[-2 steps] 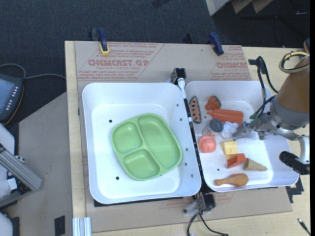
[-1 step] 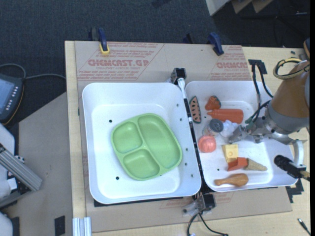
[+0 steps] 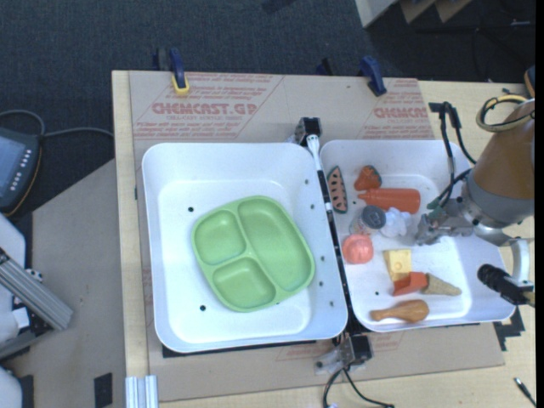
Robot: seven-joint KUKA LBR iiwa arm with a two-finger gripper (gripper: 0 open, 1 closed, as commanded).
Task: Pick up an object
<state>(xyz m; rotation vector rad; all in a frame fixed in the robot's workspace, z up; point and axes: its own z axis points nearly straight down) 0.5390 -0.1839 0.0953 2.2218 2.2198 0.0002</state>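
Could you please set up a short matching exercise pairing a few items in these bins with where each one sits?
Things:
1. green divided plate
2. watermelon slice
3. drumstick
4. gripper

Places:
A. near edge of the right bin
B. over the middle of the right bin
C. left bin
D. right bin, by the divider at the far end

Pairs: 1-C, 2-D, 3-A, 4-B

The arm [image 3: 501, 181] is a rounded grey cylinder with a broad orange band, yellow and black cables looping at its twelve o'clock side.
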